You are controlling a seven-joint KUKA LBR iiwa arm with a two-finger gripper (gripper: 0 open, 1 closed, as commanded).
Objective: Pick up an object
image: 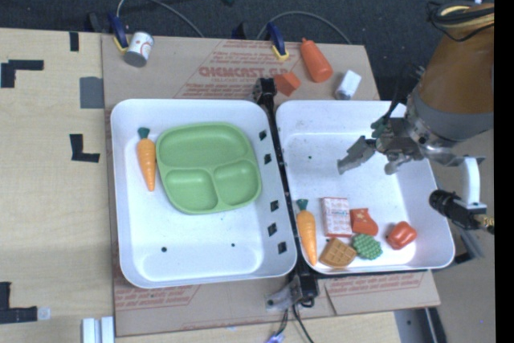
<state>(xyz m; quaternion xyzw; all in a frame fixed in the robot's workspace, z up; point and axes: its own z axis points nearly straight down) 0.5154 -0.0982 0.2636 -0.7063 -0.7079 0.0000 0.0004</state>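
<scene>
My gripper [373, 161] hangs over the middle of the right bin [321, 132], its two grey fingers spread open with nothing between them. Below it, along the bin's front, lie an orange carrot [306, 230], a pink and white packet [336, 215], a small red piece [363, 221], a waffle [337, 253], a green leafy piece [369, 247] and a red tomato [401, 234]. The gripper is apart from all of them, above and behind the packet.
The left bin [128, 229] holds a green divided plate [209, 167] and a second carrot [146, 158]. Behind the bins on cardboard lie an orange bottle [316, 60], a white cube [348, 83], an orange block [287, 81] and a small can [138, 47].
</scene>
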